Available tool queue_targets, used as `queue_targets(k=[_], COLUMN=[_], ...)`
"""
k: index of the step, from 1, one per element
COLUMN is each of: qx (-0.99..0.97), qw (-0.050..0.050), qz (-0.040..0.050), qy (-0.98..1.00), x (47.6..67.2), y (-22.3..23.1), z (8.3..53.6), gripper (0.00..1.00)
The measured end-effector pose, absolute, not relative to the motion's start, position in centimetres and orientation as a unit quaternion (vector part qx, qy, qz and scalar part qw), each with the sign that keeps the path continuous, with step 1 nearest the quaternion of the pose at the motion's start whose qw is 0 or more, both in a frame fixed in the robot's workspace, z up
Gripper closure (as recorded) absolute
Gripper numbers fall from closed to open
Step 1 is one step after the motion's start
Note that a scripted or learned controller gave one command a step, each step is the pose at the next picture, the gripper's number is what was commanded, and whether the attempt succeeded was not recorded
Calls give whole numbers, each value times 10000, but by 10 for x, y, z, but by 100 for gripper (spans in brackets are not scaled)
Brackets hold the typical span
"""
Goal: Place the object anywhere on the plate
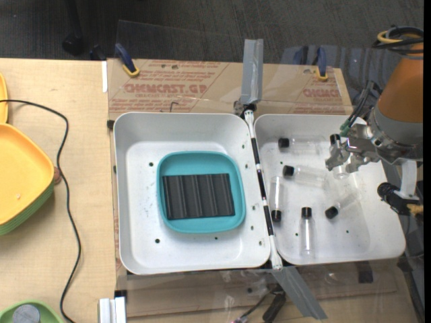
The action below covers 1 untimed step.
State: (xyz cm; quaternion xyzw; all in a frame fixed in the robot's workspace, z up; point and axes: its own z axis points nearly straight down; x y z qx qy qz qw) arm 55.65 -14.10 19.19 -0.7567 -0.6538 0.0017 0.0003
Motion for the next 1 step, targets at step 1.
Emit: queue_targets(k=[1], qx=[-7567], qw=[3], qz=[17], qy=[-6537], x=[557], y=[-141], z=[192], gripper=[0])
